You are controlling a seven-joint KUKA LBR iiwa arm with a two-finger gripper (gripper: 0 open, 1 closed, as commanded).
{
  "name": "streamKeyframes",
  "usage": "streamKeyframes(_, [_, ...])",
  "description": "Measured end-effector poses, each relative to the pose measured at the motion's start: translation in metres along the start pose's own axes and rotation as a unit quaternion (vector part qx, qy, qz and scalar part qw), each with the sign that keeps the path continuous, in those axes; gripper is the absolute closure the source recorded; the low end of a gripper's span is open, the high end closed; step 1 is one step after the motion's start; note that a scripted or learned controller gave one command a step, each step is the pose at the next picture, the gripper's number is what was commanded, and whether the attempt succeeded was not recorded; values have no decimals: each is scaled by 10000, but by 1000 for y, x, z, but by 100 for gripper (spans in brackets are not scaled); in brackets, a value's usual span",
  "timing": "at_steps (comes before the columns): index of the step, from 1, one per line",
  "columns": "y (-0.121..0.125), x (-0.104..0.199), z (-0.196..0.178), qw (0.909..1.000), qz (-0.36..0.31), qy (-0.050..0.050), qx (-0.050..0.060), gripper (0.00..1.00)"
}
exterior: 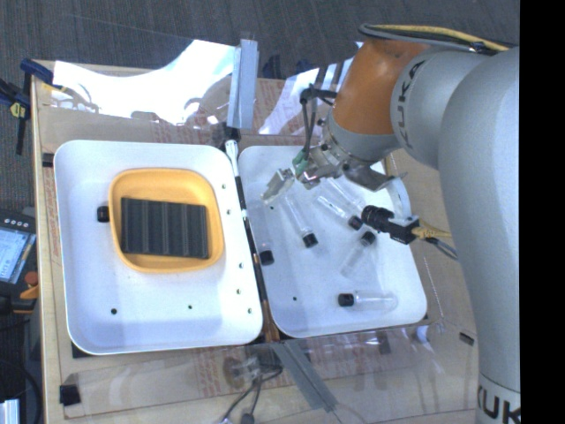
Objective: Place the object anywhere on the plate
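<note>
One fixed camera looks down slantwise over both white bins (159, 325) from above

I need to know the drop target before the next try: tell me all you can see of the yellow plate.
The yellow plate is a rounded rectangle with a raised rim, plastic by the look. It lies flat in the left bin, toward its far side. A dark ribbed rectangular block rests in its well, covering most of it. A small black piece sits just off its left edge.

Place: robotics lab | Evidence: grey KUKA arm (459, 148) reached over a wooden bench (159, 387) with two white bins (159, 321) | loose cables (252, 400) lay near | clear vials (366, 300) in right bin
</note>
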State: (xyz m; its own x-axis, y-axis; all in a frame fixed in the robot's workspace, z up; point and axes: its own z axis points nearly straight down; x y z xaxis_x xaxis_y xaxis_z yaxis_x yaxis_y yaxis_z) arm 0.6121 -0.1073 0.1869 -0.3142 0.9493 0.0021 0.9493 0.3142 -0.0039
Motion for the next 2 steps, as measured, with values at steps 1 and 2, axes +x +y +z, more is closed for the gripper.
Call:
streamKeyframes(1, [25, 48, -4, 10000, -10, -10, -8, 0])
streamKeyframes(2, [47, 104, -17, 9984, -567, -13, -14, 0])
